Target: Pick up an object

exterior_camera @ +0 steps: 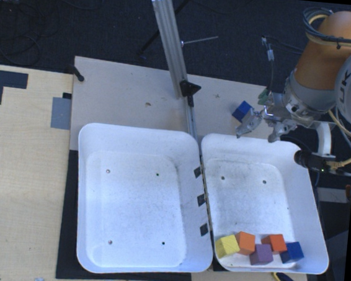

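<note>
Gripper (259, 128): raised over the far rim of the right bin (314, 245), fingers spread, nothing between them. Blue cube (242, 111): on the tabletop (130, 98) just beyond the left finger, apparently not gripped. Remaining stock, near corner of right bin: yellow cube (227, 244), orange cube (246, 241), purple cube (261, 254), red-orange cube (275, 242), dark blue cube (292, 251). Left bin (92, 159): bare. Status: pick judged not yet accomplished; grasp and lift outstanding.

White bins (132, 260) hold yellow (228, 244), orange (246, 241), purple (261, 254), blue blocks (293, 251).
</note>
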`<state>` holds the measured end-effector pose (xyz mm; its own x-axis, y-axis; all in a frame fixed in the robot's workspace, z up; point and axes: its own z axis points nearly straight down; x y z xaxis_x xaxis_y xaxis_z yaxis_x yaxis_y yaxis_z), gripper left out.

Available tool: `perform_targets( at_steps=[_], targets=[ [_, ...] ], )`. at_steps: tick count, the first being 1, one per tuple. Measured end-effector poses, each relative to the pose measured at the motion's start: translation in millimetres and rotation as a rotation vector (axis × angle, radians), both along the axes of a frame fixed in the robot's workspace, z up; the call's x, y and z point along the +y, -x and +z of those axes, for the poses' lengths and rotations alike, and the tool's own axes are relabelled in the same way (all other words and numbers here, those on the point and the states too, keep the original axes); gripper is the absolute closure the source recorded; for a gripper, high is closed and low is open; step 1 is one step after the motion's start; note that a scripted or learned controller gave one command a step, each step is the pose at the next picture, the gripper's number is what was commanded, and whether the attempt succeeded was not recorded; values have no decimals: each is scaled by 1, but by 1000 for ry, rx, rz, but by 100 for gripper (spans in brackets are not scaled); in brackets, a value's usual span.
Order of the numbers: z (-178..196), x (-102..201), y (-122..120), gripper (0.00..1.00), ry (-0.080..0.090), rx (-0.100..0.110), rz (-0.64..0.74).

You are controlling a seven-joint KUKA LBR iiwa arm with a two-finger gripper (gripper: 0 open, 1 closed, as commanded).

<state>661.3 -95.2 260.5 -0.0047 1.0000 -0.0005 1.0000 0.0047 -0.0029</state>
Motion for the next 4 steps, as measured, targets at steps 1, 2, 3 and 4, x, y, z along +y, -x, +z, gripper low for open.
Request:
perform_targets(
  at_steps=[1, 2, 3, 4],
  targets=[
    [-14, -71, -6, 0, 3, -2, -9],
    [-107, -92, -5, 0, -1, 7, -7],
    [-126, -80, 25, 0, -2, 4, -7],
    [-172, -67, 39, 0, -2, 2, -9]
  ],
)
